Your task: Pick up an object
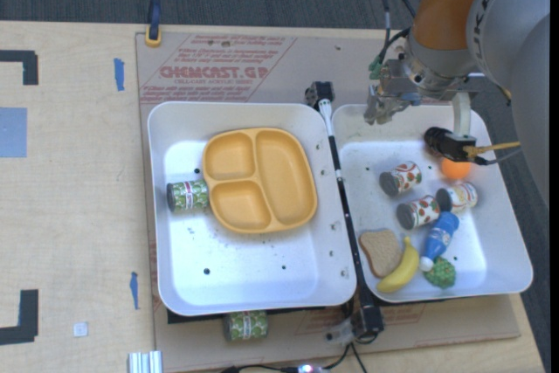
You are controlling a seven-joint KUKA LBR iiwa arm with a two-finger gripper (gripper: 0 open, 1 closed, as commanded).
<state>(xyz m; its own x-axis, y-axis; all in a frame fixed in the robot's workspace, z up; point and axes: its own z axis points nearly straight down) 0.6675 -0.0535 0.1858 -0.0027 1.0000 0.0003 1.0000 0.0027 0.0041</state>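
While the gripper (382,111) hangs above the far rim of the right bin (507,262), jaws' state unclear to me, I judge it is lining up on the cans (401,179) clustered loose below it.

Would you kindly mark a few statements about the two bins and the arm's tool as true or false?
1. The yellow divided plate lies in the left bin. True.
2. The banana lies in the left bin. False: it lies in the right bin, beside the slice of bread.
3. A green-labelled can touches the plate's left edge. True.
4. The tool holds the blue bottle. False: the bottle lies in the right bin, apart from the tool, which is over that bin's far left corner.
5. Another can lies on the bench outside the bins. True.
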